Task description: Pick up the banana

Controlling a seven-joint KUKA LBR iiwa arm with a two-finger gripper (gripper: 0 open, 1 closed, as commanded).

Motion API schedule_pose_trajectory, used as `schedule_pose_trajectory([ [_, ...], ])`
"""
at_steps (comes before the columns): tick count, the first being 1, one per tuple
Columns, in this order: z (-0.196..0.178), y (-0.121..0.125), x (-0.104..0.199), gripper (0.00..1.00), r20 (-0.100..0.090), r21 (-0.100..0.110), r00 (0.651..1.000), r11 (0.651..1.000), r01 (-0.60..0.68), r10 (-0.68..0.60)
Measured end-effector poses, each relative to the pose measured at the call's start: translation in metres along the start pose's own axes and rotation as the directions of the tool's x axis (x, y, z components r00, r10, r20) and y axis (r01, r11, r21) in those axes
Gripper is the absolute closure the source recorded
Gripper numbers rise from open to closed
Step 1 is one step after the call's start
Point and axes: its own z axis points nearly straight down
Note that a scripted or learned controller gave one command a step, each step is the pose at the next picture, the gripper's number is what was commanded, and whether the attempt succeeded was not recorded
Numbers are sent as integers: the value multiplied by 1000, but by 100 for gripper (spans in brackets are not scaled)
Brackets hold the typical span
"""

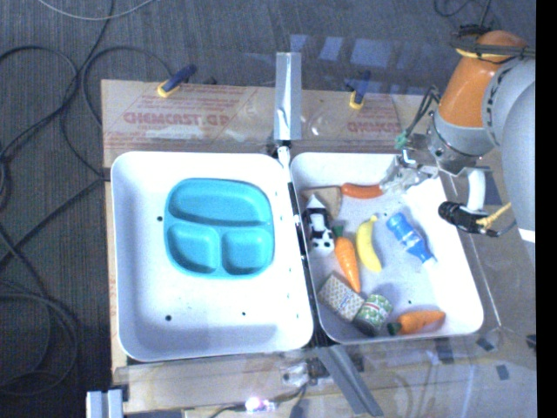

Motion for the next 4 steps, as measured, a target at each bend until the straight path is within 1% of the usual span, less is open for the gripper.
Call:
schedule_pose_trajectory([
  [1,0,0,0,0,1,1,1000,1000,0,0],
  [2,34,10,12,0,2,1,1000,1000,21,-21],
  [3,60,-44,22,0,5,-9,920,920,392,-392],
  [4,49,-42,24,100,2,-14,919,919,395,-395],
])
